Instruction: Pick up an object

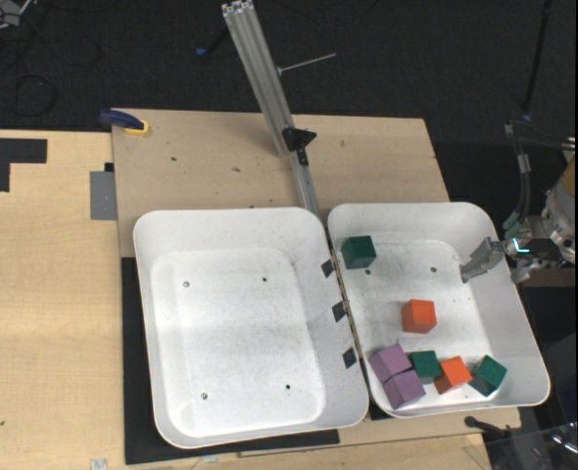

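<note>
Hovering at the right bin's point(485, 218) right rim, the gripper point(487, 258) carries nothing, jaws' state unclear, while the lone orange cube point(418, 315) mid-bin looks light, rigid, best pinched across opposite flat faces.

right bin point(436, 225): centre open | blocks point(428, 370) crowd near edge | green block point(358, 252) far-left

No legible text or markings
</note>
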`<state>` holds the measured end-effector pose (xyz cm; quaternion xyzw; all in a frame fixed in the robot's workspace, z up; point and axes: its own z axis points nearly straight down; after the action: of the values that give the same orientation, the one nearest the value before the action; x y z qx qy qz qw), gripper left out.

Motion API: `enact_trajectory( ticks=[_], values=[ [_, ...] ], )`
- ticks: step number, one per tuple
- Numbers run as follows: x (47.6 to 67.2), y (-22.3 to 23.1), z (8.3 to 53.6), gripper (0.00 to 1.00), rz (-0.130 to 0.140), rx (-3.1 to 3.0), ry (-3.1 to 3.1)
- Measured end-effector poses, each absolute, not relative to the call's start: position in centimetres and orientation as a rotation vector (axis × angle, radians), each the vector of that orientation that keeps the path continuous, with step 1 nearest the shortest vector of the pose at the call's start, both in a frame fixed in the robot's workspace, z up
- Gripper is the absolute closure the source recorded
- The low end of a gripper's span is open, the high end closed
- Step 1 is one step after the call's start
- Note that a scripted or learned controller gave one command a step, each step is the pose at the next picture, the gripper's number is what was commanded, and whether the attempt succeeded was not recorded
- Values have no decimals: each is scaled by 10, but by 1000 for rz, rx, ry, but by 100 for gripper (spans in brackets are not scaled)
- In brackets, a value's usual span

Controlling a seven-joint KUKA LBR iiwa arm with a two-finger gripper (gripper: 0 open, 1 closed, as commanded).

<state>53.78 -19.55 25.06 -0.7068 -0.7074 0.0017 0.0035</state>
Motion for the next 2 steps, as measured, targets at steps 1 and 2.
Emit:
enact_trajectory(
  ticks=[1,2],
  values=[
    [538,-196,253,0,2,-2220,-2219],
    [538,-197,209,0,6,-2217,-2215]
  ],
)
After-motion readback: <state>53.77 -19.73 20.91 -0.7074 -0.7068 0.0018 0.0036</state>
